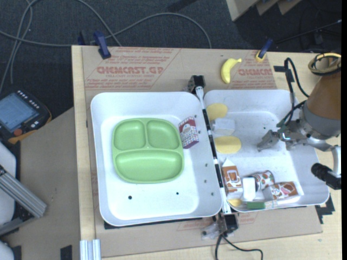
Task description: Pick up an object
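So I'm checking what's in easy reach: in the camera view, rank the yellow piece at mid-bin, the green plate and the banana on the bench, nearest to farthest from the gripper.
From the gripper:
1. Yellow piece, same right bin, toward its left wall.
2. Banana, on the bench beyond the right bin.
3. Green plate, in the left bin.

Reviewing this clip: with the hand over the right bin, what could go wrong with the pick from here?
1. The hand hangs over a bare patch of the right bin, apart from any object, so closing here would likely grab nothing.
2. The cartons in the near corner lie packed together; a grasp there may catch two or slip.
3. The yellow pieces sit against the dividing wall, leaving little finger room.
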Available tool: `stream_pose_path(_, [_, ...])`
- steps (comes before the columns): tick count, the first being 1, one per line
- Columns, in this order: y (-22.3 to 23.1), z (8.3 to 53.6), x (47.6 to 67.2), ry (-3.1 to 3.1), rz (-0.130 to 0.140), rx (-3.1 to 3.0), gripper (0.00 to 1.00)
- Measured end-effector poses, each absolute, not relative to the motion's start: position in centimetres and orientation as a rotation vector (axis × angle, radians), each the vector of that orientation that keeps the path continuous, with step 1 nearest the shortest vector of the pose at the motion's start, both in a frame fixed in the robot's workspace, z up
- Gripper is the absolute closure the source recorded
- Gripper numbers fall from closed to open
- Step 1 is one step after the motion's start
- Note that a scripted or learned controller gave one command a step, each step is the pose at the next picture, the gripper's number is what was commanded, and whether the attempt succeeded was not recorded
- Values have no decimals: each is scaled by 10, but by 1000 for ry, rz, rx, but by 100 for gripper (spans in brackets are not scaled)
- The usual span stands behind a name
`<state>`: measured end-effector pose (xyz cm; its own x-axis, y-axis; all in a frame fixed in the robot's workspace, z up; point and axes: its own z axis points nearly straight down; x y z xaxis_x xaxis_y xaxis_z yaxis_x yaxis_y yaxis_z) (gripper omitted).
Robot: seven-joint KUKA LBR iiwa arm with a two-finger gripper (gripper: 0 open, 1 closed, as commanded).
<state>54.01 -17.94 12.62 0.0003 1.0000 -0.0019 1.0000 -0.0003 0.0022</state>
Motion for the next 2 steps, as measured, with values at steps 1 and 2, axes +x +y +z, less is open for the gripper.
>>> stream_pose_path(1, [-132,84,531,2224,-1,2222,0])
stream_pose_path(2, [-223,99,511,2224,2,2221,0])
